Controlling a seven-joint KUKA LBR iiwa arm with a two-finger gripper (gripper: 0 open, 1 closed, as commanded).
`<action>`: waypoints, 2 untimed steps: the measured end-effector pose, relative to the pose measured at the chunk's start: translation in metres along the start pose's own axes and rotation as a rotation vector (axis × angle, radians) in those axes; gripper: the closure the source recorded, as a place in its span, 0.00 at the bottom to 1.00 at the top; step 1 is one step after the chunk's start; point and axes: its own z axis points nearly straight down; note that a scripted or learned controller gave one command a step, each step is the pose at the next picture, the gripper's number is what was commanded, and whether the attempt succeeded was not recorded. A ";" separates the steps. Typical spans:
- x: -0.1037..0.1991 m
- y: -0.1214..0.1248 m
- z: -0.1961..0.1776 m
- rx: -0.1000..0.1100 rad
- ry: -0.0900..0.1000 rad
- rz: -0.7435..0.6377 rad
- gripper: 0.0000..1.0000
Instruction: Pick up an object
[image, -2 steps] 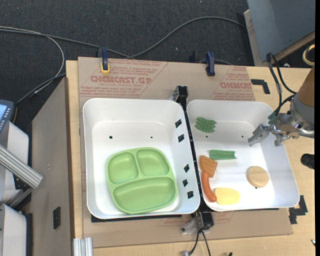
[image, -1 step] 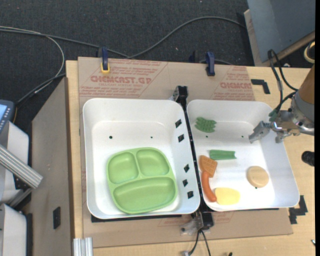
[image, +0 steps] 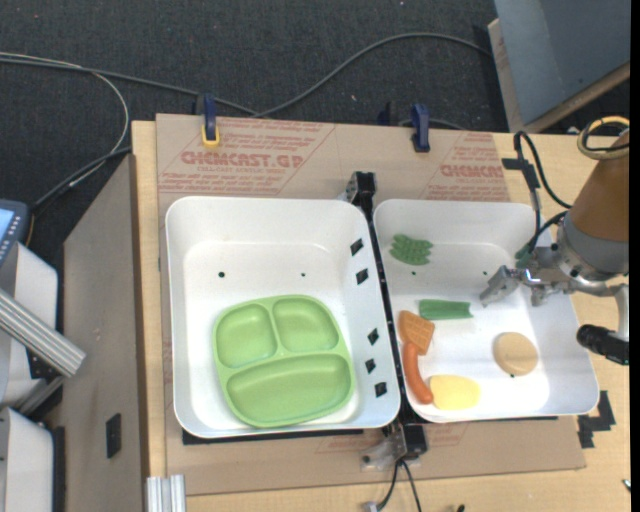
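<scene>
Gripper (image: 505, 283) hangs over the right bin (image: 470, 220), fingers apparently spread and holding nothing, though the view is blurry there. The green stick (image: 444, 310) lies just left and below it, long axis across the bin. Tan disc (image: 516, 353) sits nearer the front wall. Open white floor around both.

Lighting's pretty even and bright, looks like soft overhead light. The two white bins (image: 190, 300) come close to blowing out, with only faint shadows along their inner walls. The dark floor (image: 80, 140) stays murky. Focus is decent in the middle, but the arm (image: 600, 215) at the edge is a bit soft.
</scene>
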 end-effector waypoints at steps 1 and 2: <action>0.000 0.000 0.048 -0.003 -0.001 0.000 0.00; 0.001 0.001 0.035 -0.007 -0.001 -0.001 1.00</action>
